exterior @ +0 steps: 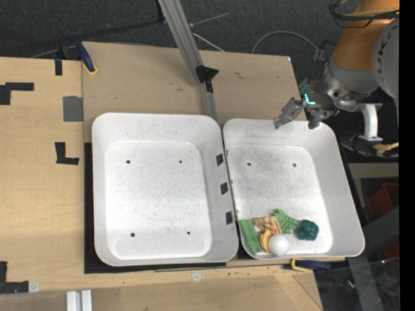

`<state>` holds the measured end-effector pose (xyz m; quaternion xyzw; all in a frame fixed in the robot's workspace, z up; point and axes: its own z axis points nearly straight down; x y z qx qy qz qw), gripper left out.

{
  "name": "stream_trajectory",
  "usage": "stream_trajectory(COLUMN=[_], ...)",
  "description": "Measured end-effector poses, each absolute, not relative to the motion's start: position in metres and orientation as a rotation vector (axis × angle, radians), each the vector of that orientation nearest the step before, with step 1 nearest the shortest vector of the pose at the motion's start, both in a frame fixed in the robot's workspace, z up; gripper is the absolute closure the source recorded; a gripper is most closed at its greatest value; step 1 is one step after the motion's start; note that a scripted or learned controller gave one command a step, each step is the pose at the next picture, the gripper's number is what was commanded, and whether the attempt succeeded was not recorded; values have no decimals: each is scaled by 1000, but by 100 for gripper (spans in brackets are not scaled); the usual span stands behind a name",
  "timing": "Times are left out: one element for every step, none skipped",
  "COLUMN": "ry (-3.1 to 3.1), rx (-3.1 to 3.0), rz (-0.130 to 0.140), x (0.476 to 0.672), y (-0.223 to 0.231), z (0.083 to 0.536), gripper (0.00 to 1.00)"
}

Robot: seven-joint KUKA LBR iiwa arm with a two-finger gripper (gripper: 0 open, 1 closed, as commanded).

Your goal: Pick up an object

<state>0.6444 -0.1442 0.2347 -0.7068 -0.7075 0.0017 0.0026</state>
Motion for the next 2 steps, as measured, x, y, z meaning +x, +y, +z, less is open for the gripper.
stream_trajectory(ry=[-2224, -2221], rx=[-2218, -2216], rz=[2, 8], x=[645, 651], y=[-144, -139], z=[238, 190], gripper=[0, 0])
